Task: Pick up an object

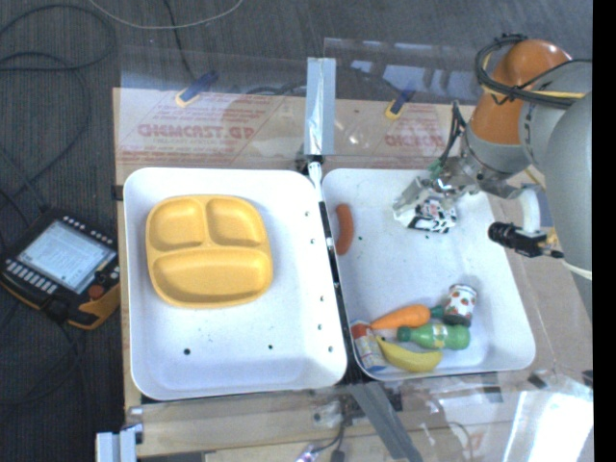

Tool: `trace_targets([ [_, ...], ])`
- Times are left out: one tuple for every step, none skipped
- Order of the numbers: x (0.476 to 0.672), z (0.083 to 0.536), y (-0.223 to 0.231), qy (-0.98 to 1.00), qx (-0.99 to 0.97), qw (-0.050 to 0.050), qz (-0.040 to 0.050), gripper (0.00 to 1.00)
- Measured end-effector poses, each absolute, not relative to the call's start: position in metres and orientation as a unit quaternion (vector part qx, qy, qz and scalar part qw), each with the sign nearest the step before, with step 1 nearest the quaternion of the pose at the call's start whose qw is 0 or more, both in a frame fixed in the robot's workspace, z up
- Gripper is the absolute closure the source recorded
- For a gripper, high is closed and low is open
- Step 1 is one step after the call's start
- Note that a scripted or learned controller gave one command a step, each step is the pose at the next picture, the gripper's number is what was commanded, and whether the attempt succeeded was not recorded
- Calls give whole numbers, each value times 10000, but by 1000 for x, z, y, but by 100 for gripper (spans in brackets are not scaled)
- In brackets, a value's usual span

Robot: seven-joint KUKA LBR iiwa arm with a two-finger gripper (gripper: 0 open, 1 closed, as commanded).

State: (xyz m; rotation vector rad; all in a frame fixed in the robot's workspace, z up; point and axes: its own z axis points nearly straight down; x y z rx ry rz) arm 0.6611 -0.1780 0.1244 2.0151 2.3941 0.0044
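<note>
Gripper over a black-and-white toy in the right bin.

From the left: a yellow divided plate (pixel 208 249) lies in the left bin (pixel 164 359). In the right bin (pixel 500 296), a sausage (pixel 343 229) points 12 to 6 o'clock; carrot (pixel 404 317), banana (pixel 409 356) and bottle (pixel 438 336) crowd 6 o'clock. The black-and-white toy (pixel 433 218) sits at 1 o'clock under the gripper (pixel 433 189), half hidden; I cannot tell its axis or the gripper's state.

Fixed overhead cam, angled down on both white bins (pixel 231 373), mid-distance, arm (pixel 563 152) coming in from the right.
</note>
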Motion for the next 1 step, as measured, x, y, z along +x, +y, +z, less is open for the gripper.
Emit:
trace_targets([
  [674,116,-194,7956,6056,163,106,0],
])
